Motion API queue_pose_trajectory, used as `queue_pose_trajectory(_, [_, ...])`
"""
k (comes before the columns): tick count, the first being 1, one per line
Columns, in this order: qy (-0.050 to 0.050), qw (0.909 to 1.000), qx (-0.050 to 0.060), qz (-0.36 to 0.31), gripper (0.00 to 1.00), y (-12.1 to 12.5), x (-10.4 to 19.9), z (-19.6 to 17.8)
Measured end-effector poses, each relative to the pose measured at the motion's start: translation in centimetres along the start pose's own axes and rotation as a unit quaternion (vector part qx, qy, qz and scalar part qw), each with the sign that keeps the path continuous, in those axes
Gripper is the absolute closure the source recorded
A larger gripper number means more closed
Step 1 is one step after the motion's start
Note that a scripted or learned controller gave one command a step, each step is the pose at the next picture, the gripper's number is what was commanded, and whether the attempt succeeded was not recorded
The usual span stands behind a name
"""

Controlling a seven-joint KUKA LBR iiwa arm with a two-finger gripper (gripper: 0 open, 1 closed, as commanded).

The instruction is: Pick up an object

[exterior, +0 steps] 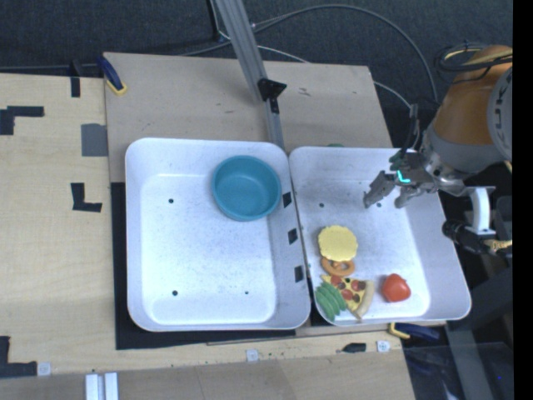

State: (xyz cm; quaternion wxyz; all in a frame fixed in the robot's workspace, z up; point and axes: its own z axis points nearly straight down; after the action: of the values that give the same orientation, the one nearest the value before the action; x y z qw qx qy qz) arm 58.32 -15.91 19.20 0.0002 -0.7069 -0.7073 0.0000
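Two white bins share our bench; our gripper (389, 196), fingers apart, hovers over the right bin's (441, 252) far edge; we should descend squarely onto the red tomato (396, 287).

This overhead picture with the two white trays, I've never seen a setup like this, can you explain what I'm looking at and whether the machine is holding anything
This is one camera fixed above a workbench, looking down at a slant. The grey and orange shape on the right is a robot arm; its two-finger gripper hangs over the right bin, fingers apart, with nothing between them. Its job is to pick up an object. Two shallow white bins sit side by side. The left bin holds a blue bowl near its upper right corner. The right bin holds toy food toward its lower edge: a yellow round piece, a pizza slice, something green beside it, and a red tomato-like piece.
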Motion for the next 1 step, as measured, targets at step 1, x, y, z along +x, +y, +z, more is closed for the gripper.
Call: queue_pose_trajectory(1, [0.0, 1.0, 0.0, 0.0, 0.0, 0.0, 0.0, 0.0])
